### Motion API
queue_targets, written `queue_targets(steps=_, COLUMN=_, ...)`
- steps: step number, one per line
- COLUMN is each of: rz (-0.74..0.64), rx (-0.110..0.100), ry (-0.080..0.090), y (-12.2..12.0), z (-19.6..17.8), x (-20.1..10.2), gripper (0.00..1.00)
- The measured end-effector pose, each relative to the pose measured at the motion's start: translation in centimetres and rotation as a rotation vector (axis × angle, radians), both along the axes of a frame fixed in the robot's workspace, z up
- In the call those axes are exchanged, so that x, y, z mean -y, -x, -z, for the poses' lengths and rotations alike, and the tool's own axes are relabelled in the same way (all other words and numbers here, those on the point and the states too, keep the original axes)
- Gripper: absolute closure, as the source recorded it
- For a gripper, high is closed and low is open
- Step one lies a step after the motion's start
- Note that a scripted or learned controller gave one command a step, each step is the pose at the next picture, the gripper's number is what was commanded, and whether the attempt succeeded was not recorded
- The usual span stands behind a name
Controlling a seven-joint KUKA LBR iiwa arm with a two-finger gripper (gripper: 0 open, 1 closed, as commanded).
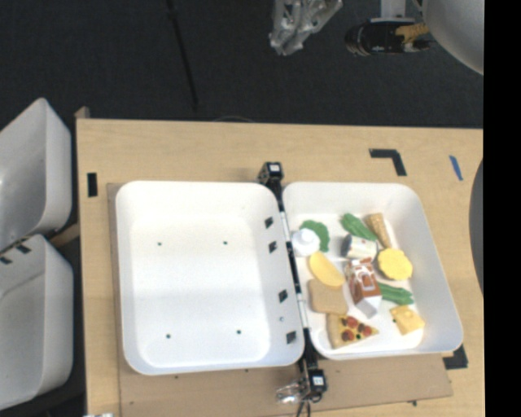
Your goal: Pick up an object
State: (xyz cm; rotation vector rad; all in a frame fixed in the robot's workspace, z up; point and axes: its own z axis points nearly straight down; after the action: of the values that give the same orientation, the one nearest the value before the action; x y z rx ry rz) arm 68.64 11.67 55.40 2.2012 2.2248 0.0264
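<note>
- 2 shallow white bins side by side on a tan bench (203,147): left bin (130,269) and right bin (431,285), touching along a middle seam.
- Packed into the right bin, a cluster of toy food, mostly touching:
- Far left of the cluster: green leaf (317,230) with a white round cap (305,241) against it.
- Far side: green pod (354,226) beside a tan cone-like piece (378,230).
- Middle: yellow oval piece (326,269), red-and-white packet (362,281), round yellow disc (395,264).
- Near side: tan bread slice (327,299), pizza slice (352,330), yellow cube (406,319), and 1 green strip (396,293) just far of the cube.
- Gripper (297,24) at the far edge of the view, over dark floor beyond the bench, well apart from both bins and from every piece.
- Blurred and partly cropped there; possibly pointing down-left; open or closed impossible to tell.
</note>
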Motion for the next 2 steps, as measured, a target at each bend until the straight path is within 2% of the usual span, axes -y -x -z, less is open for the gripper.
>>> queue_targets(steps=1, rz=0.005, rx=-0.035, ry=0.007, y=1.1, z=14.3, x=-2.9, gripper=1.00)
queue_targets(steps=2, rz=0.003, rx=-0.010, ry=0.001, y=-0.3, z=6.2, x=-8.8, gripper=1.00)
